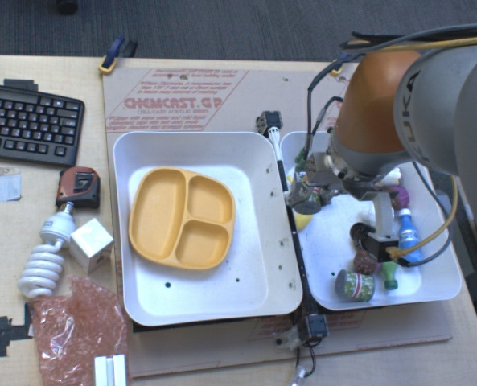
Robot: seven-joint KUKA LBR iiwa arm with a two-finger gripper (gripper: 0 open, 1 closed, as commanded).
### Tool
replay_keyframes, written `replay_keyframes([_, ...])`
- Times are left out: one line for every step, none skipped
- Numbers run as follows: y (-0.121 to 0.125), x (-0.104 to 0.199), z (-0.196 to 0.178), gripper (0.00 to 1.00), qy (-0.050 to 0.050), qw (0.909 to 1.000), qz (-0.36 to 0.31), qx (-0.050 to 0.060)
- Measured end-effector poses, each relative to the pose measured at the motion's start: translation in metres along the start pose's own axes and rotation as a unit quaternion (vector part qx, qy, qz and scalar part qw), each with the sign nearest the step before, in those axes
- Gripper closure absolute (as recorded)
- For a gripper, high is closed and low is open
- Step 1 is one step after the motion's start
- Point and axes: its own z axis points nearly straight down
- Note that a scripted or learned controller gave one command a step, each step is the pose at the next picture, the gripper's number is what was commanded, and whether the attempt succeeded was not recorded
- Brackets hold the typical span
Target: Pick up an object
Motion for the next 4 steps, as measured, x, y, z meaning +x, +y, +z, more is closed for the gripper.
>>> replay_keyframes([0.004,0.072,0.0,1.0,0.0,1.0,0.0,0.001])
replay_keyframes([-0.078,0.049,-0.042,1.0,0.0,1.0,0.001,0.002])
replay_keyframes([-0.078,0.111,-0.024,1.0,0.0,1.0,0.0,0.002])
replay_keyframes([-0.071,0.037,-0.007,1.0,0.0,1.0,0.001,0.001])
